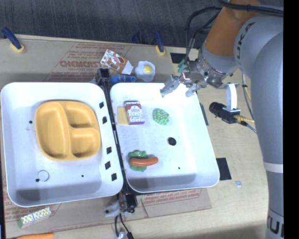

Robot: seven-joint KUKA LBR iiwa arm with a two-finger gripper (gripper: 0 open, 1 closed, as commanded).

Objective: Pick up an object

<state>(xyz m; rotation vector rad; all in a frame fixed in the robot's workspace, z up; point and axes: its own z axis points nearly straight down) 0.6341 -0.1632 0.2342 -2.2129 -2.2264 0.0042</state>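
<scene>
Looking down on the bench, you see the gripper (181, 87) above the far edge of the right bin (202, 148), its fingers spread and holding nothing. Just below it lies the green ball (161, 116); the red carton (134, 112) sits further left, and the hot dog toy (142, 160) lies well below.

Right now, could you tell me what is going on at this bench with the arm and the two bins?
The KUKA arm reaches in from the right, its gripper open and holding nothing above the far right corner of the right bin. That bin holds a small red carton, a green dotted ball, a toy hot dog on greens and a small dark disc. The left bin holds a yellow divided tray. Nothing has been picked up yet.
</scene>
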